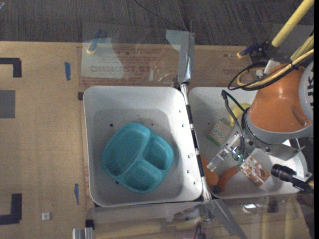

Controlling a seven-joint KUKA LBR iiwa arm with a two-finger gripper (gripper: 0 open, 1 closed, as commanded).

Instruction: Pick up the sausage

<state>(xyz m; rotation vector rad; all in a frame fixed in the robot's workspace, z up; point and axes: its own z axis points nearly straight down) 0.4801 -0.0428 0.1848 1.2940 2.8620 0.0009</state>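
In the right bin (209, 99), near its front edge, lies an orange-brown, slightly curved, sausage-like piece (228, 176). My gripper (223, 156) hangs low over the bin's front left part, just above and to the left of that piece, pointing down and to the left. Nothing can be made out in its grasp. The grey arm with its orange band (279, 106) covers much of the bin's right side.
An orange piece (208, 169) lies against the right bin's left wall. A red-brown and white item (253, 169) sits right of the sausage. A beige patterned piece (219, 131) and a yellow item (234, 114) lie farther back. A teal divided plate (138, 156) rests in the left bin (99, 103).
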